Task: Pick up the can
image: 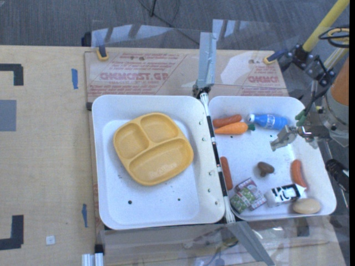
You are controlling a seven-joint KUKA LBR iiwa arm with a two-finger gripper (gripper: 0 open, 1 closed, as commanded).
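Hovering over the right side of the right bin [316, 107], the gripper [289, 137] hangs above bare white floor with nothing between its fingers; whether they stand open or closed cannot be told from this slant.

Writing is scarce. Red print runs across the cardboard sheet [136, 73] lying behind the bins, but the letters are too blurred to read with confidence. A black-and-white carton [285, 193] near the front of the right bin bears bold markings that are also illegible.

The can [247, 195] lies on its side at the near edge of the right bin, its label a mix of green and red, just left of the carton. It sits nearer than the gripper and to its left, well apart from it, with a small brown lump [265, 169] between the two.

Farther back lie a carrot [231, 128] and a blue bottle [270, 120]. A yellow divided plate [152, 147] rests in the left bin [105, 165].
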